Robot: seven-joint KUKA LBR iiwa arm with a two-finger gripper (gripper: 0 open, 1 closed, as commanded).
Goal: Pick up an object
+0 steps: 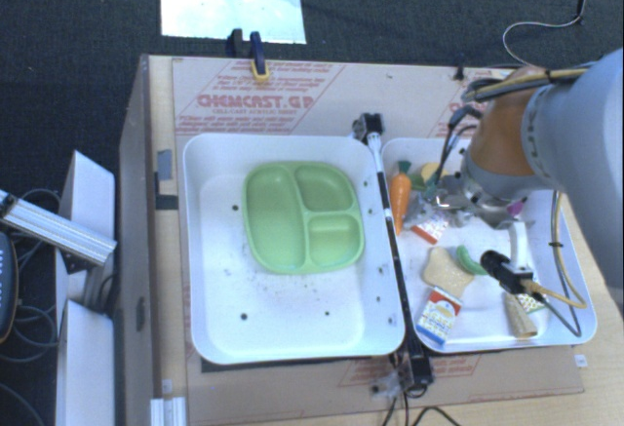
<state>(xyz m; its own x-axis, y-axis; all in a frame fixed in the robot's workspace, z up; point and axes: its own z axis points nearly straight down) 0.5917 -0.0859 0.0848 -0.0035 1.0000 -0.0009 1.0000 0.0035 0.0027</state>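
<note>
Two white bins sat side by side on the bench; the left bin (224, 317) carried a green plate (300, 217). My gripper (450, 200) hung low over the right bin (575, 302), near its far edge, beside a carrot (401, 192) and a wrapper (426, 227); its grip I cannot tell. Crowding worried me: closing there could pinch two things or push the carrot against the wall.

Arm over right bin (570, 317).
I see a green tray (302, 217) in the left bin (219, 317); carrot (401, 192) beside the divider.
</note>
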